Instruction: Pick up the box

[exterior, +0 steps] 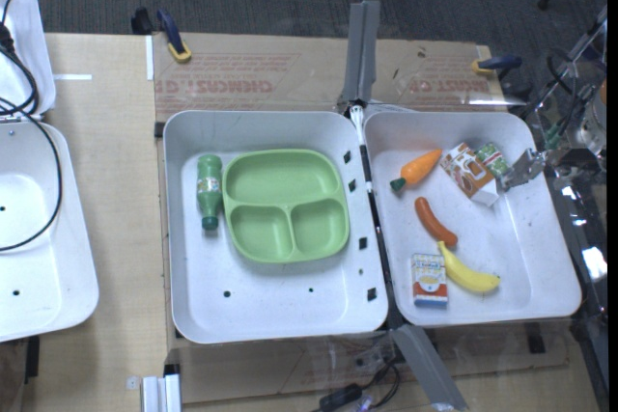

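Two boxes lie in the right bin (541,246). A brown, white and green carton (471,172) lies tilted near the bin's back, just right of an orange carrot (419,167). A small blue and orange box (430,281) lies flat near the front, touching the banana (470,272). My gripper (526,169) reaches in from the right edge and hangs low beside the right end of the brown carton, close to it or touching it. Nothing is visibly held.
A red sausage (435,220) lies between the carrot and the banana. The left bin (183,285) holds a green divided plate (286,205) and a green bottle (209,191). A grey divider post (361,53) stands behind the bins. The arm and its cables crowd the right edge.
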`<act>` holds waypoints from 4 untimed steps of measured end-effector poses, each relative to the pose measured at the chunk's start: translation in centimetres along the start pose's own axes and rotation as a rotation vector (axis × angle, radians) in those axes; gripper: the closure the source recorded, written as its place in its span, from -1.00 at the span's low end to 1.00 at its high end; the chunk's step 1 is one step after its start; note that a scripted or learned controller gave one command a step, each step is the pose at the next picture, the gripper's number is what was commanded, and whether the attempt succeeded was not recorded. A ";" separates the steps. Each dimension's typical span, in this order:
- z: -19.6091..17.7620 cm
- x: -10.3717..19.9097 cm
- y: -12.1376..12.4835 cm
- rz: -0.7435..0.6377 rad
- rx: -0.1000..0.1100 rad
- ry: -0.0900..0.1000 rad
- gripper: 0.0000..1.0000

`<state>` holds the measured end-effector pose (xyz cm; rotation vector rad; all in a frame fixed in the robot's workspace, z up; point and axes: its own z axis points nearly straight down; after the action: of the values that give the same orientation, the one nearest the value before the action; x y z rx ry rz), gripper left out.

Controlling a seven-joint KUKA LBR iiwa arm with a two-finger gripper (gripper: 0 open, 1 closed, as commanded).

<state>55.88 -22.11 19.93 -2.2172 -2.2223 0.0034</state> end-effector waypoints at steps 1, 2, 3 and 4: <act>7.3 9.1 -1.5 -0.231 0.000 0.000 -1.00; 10.8 12.3 4.8 -0.279 -0.003 -0.002 -1.00; 0.8 14.7 -3.5 -0.347 -0.002 -0.001 -1.00; 10.5 12.2 -7.9 -0.048 -0.005 0.003 -1.00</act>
<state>47.88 -9.97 9.41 -2.1643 -2.2762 -0.0053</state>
